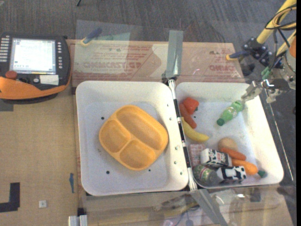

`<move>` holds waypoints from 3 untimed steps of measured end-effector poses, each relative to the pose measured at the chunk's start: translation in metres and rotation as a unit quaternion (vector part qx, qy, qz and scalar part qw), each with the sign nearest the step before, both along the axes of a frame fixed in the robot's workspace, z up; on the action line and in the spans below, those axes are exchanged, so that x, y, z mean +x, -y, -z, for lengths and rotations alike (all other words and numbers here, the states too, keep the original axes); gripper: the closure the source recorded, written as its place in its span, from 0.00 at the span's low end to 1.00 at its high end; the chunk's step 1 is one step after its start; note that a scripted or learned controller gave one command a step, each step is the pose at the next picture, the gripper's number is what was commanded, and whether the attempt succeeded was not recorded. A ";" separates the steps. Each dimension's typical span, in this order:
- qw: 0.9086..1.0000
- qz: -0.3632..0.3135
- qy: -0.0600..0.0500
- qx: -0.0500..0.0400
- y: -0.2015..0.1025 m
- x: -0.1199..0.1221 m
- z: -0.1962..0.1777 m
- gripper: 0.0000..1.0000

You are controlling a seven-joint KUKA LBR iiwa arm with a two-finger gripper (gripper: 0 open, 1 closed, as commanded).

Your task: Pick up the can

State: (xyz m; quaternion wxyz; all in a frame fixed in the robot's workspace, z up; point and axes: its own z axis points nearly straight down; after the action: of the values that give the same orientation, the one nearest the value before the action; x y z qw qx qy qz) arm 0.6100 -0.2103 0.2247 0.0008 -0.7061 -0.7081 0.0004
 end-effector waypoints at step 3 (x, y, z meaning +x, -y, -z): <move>0.994 -0.106 0.003 0.001 0.006 0.043 0.106 0.00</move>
State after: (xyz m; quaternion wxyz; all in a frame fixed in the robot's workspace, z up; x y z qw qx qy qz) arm 0.6530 -0.2162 0.1186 -0.0004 -0.6270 -0.7790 -0.0024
